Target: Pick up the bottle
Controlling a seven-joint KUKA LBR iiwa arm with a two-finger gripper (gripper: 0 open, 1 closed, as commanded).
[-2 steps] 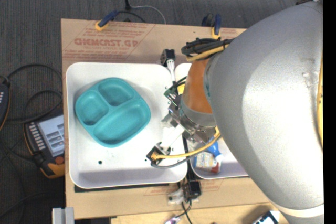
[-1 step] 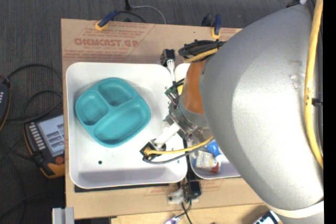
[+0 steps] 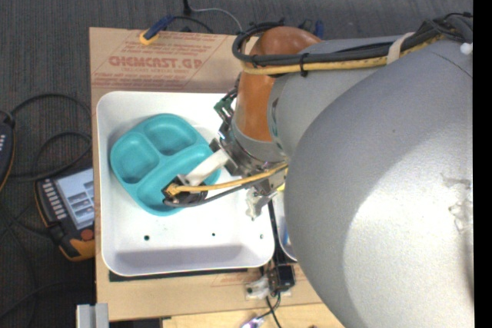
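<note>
Pickup looks unfinished to us: the gripper (image 3: pixel 254 200) hangs over the left bin (image 3: pixel 108 165) beside a teal plate (image 3: pixel 146 154), we cannot tell whether it is closed, and the bottle is hidden from us.

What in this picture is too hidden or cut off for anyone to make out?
- Right bin, camera view: the grey arm covers nearly all of it, leaving a sliver of rim. What lies inside cannot be told.
- Teal plate, camera view: its lower right edge is covered by parts at the arm's wrist.
- Left bin, camera view: the arm covers much of its right wall.
- Dark object on the floor, camera view: cut off by the left edge.
</note>
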